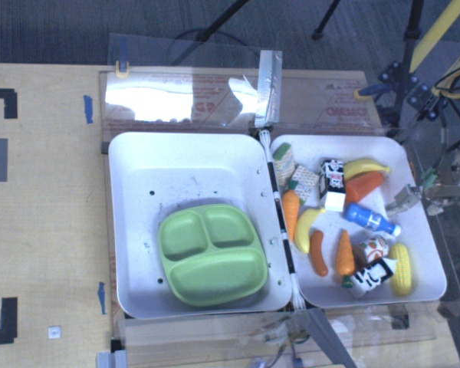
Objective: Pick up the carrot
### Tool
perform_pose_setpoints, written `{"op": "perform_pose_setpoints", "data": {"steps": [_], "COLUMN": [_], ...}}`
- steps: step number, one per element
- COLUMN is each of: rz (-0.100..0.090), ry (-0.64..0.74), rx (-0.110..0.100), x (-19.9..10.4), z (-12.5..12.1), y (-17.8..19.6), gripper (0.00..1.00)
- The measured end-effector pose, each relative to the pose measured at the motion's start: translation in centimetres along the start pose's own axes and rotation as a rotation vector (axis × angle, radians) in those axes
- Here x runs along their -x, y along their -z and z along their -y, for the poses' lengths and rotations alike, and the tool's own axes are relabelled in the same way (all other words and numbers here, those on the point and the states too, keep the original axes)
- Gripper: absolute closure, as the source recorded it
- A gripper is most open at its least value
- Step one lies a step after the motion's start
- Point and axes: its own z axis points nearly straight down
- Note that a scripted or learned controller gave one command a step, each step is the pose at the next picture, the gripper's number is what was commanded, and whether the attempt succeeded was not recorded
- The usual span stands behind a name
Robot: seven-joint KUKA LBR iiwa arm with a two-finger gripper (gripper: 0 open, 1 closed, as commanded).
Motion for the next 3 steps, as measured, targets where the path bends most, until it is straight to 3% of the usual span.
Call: {"op": "perform_pose_setpoints", "data": {"steps": [1,2,3], "rz": [0.000,-0.001,0.001], "ry": [-0.047,0.126,0.130], "rx": [0.000,-0.002,0.008], "x": [-4.0,-12.0,-12.6], "z": [4.3,3.9,4.0], "y": [-6.2,-4.7,-10.7], "gripper": [0.00,0.00,0.00]}}
